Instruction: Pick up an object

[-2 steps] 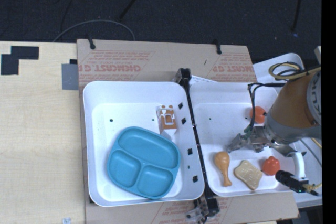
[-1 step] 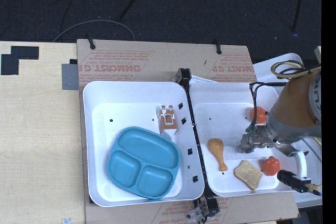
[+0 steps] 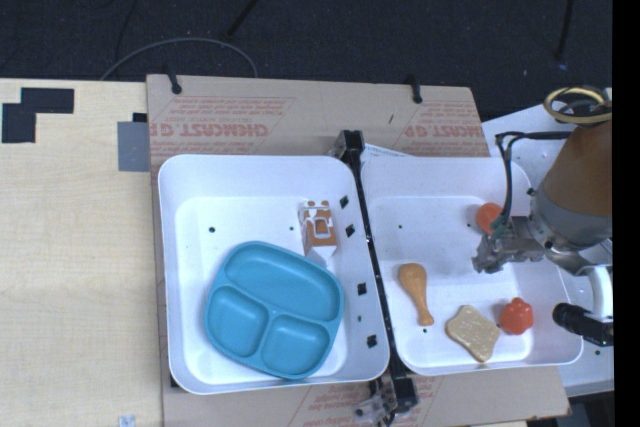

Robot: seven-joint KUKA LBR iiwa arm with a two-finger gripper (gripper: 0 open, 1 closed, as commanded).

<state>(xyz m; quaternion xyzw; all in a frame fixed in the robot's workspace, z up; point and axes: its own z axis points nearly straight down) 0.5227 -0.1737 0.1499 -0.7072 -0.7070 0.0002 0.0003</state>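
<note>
- Blue tray [image 3: 273, 310] lies in left bin [image 3: 190, 215], front.
- Right bin [image 3: 430, 180]: drumstick [image 3: 416, 290], toast [image 3: 473, 331], red strawberry [image 3: 516, 315], orange piece [image 3: 488, 215].
- Gripper [image 3: 492, 253] is near orange piece; jaw state: can't tell.

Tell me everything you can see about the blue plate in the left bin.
The blue plate is a light blue, rounded-rectangle tray that looks like smooth plastic, moulded into three compartments: one large section along its upper side and two smaller ones below. All three hold nothing. It lies face up, turned at a slant, in the lower part of the left bin, covering much of the floor. A small orange and white toy sits just past its upper right corner; contact between them is unclear.
</note>
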